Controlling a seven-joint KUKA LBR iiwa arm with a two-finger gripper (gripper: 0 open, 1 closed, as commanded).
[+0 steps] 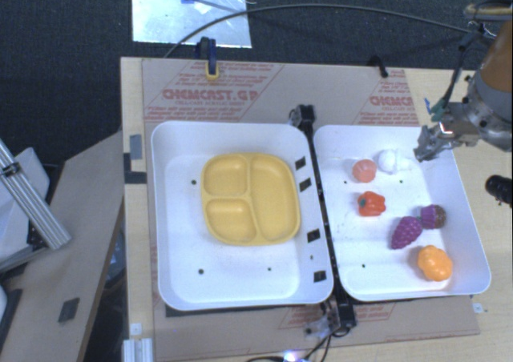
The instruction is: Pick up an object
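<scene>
Candidate objects lie in the right bin (469,228): a white ball (388,161) touching a pale orange ball (365,170), a red pepper (371,203) below them, a purple grape bunch (406,232) beside a small purple piece (433,215), and an orange fruit (434,263) nearest the front rim. All appear to be small toy foods, judged light, stiff and somewhat slick; the round ones may roll away under contact. The pepper sits apart from its neighbours and is judged the easiest to take, across its middle. The pincer (429,144) hovers over the bin's rear right area, just beside the white ball; whether it is released or clenched cannot be told. The left bin (176,272) holds a yellow divided tray (248,198). The tabletop sheet (264,92) reads "CHEMCAST GP" in red print
</scene>
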